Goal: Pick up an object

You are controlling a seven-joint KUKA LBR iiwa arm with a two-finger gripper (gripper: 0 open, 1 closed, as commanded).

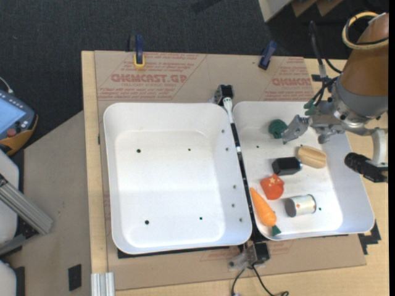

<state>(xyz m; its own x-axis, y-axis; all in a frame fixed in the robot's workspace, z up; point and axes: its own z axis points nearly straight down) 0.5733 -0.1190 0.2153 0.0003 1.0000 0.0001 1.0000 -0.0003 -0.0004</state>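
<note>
Gripper (300, 127) hangs over the far part of the right bin (345, 224), its grey fingers spread and nothing between them. Just beside it, toward the divider, lies a small dark-green round piece (276, 127); probably light and hard, apt to roll, best pinched across its middle. Nearer the camera lie a beige roll (311, 156), black block (286, 165), red tomato-like toy (272, 187), carrot (264, 208) and silver can (300, 205). They crowd together; the far wall sits near, leaving little room.
</note>
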